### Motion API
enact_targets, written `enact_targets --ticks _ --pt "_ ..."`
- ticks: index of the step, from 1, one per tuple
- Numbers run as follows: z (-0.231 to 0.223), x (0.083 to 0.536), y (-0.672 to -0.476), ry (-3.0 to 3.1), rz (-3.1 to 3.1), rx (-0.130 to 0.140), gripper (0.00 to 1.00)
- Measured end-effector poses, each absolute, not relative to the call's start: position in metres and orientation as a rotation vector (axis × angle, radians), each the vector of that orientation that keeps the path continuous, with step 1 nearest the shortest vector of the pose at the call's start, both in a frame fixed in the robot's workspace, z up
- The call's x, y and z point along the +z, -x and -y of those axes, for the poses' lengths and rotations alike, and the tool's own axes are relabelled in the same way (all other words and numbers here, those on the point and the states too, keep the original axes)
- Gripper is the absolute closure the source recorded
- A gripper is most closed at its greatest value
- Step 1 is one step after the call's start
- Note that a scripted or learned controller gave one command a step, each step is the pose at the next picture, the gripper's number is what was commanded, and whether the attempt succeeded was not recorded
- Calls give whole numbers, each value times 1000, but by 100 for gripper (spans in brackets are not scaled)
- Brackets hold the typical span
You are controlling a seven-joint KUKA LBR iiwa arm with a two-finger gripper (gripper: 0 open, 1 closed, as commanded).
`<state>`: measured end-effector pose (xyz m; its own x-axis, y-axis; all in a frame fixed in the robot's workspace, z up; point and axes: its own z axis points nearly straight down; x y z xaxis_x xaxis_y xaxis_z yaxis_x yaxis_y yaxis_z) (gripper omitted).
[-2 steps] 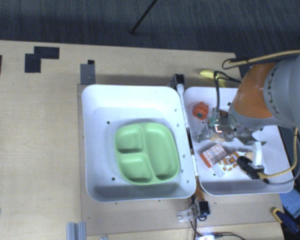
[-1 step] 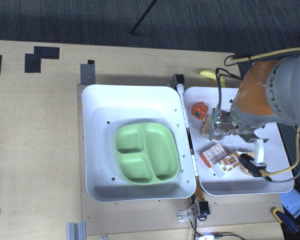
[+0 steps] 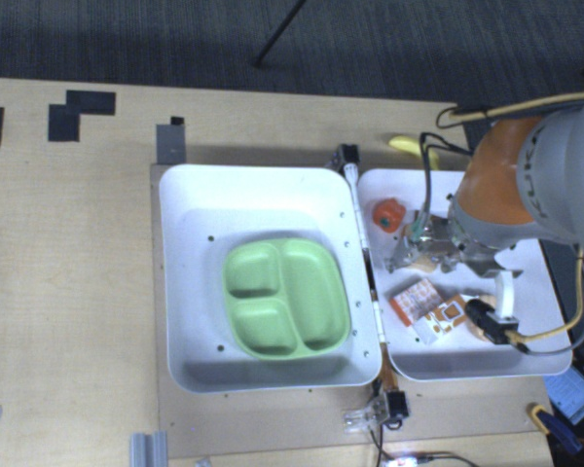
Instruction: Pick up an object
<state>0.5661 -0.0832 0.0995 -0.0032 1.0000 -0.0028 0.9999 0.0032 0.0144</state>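
Note:
My gripper (image 3: 416,248) reaches down into the right bin (image 3: 540,290) from the right, its metal fingers low over the bin's middle. Just up and left of it lies a small orange-red object (image 3: 388,214) with a green top. Below it lie a small packet (image 3: 416,300) with red and white print and an orange and white packet (image 3: 446,315) beside it. A pale thing sits partly hidden right under the fingers; I cannot tell whether they touch it.
The left bin (image 3: 190,261) holds a green divided plate (image 3: 284,297). A yellow object (image 3: 406,145) lies on the bench behind the right bin. The arm's grey and orange body (image 3: 526,188) covers the right bin's far right part.

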Motion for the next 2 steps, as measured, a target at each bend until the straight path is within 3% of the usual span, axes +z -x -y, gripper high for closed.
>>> enact_targets --ticks 1,2 --pt "83 86 -649 -2228 -2249 -23 0" --pt "82 97 -649 -2224 -2258 -24 100"
